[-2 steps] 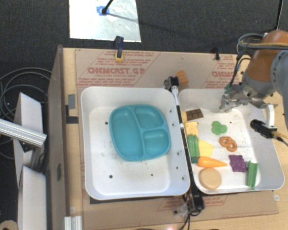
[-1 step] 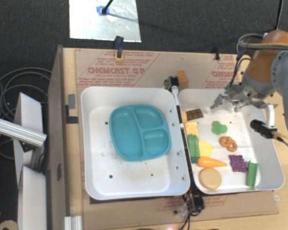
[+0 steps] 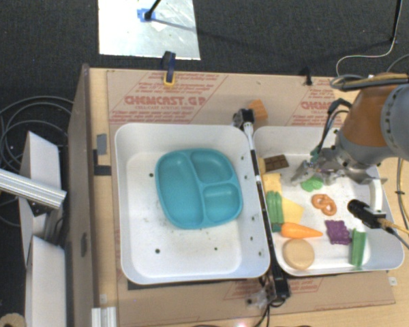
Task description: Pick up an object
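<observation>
Counter (image 3: pixel 191 94): flat cardboard sheet with red print, 2 shallow white bins side by side on it.

Left bin (image 3: pixel 133 203): smooth white plastic with rounded corners. 1 item in it, a teal plastic plate (image 3: pixel 199 188), glossy, rounded rectangle, 3 compartments, set at a slight angle near the bin's middle. Bare floor all round the plate, widest along the near and left walls.

Right bin (image 3: pixel 293 142): crowded with toy food. Along its left wall, far to near:
- dark brown ridged block (image 3: pixel 276 161)
- pale yellow chunk (image 3: pixel 270 182)
- green ribbed pod (image 3: pixel 274 208)
- yellow wedge (image 3: pixel 292 212), touching the pod

Near edge: smooth orange carrot (image 3: pixel 301 231) lying flat, with a round tan cookie (image 3: pixel 299 254) just beside it.

Tool (image 3: pixel 315 172): low over a small bright green piece (image 3: pixel 312 182) in the bin's middle. Cannot tell whether it is open or closed, or whether it touches the piece.

Further right:
- looped orange pretzel (image 3: pixel 323 203)
- knobbly purple grape cluster (image 3: pixel 338 231)
- straight green stick (image 3: pixel 358 246), near the right wall

Open floor only in the far left corner. The grey arm (image 3: pixel 382 125) covers the far right.
</observation>
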`<state>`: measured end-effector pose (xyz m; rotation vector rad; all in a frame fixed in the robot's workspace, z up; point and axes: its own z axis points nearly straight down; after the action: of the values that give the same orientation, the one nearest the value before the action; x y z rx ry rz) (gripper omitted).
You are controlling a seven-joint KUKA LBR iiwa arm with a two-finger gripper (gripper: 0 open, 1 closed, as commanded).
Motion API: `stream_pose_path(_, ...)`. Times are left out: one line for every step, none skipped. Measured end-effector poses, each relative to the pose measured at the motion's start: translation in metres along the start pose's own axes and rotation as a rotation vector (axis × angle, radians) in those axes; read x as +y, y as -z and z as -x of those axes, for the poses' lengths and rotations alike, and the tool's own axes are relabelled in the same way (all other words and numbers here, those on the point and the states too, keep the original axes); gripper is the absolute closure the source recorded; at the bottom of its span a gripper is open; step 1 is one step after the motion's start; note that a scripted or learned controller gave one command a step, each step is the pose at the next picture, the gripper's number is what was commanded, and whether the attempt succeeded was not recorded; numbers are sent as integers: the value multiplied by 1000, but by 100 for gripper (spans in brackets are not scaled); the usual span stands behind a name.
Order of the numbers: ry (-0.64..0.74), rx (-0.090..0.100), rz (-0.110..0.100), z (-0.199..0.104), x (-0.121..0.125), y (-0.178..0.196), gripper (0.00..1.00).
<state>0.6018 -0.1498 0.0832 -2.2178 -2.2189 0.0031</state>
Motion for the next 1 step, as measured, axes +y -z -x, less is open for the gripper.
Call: stream_pose_path(1, -2, 9, 1, 4, 12, 100)
